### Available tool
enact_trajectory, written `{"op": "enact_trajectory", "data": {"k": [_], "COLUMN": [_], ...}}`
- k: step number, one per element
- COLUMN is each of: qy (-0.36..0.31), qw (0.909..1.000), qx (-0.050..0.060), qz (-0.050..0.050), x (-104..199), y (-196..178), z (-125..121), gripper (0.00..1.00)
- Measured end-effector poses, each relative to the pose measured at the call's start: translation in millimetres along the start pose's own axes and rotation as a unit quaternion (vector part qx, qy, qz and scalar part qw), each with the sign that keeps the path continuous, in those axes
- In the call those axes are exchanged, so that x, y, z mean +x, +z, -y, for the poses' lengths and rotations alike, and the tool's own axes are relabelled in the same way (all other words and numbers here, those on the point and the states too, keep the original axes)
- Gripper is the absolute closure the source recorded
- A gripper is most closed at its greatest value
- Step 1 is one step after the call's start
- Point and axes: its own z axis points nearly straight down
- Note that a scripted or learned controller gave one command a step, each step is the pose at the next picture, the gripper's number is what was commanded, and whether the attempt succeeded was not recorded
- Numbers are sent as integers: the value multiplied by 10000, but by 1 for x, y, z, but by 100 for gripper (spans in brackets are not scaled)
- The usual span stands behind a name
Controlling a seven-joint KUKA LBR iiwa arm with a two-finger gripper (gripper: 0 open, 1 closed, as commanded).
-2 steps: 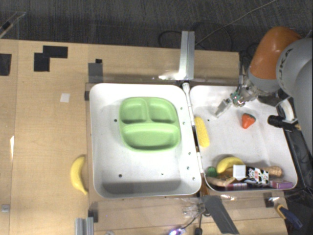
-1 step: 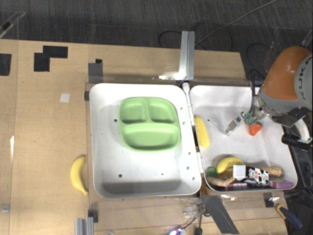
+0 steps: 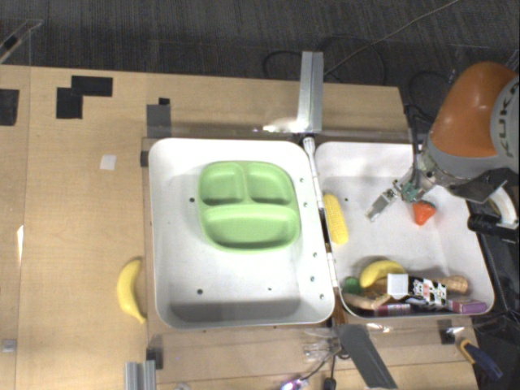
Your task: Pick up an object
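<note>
the gripper (image 3: 380,208) hangs with fingers spread and holding nothing over the middle of the right bin (image 3: 357,162). the reach step is in hand; next it must shift toward the strawberry (image 3: 423,213) near the bin's right edge and descend.

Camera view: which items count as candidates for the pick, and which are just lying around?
For the job:
- pincer
- corn cob
- orange-red piece
- banana and clutter in the right bin

Lying about:
- green tray in the left bin
- second banana on the bench
</note>
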Motion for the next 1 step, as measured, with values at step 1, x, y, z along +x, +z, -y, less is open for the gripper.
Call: {"op": "enact_trajectory", "data": {"k": [1], "qy": [123], "qw": [9999], "qx": [0], "qz": [6], "x": [2], "y": [50], "z": [-43], "gripper": [0]}}
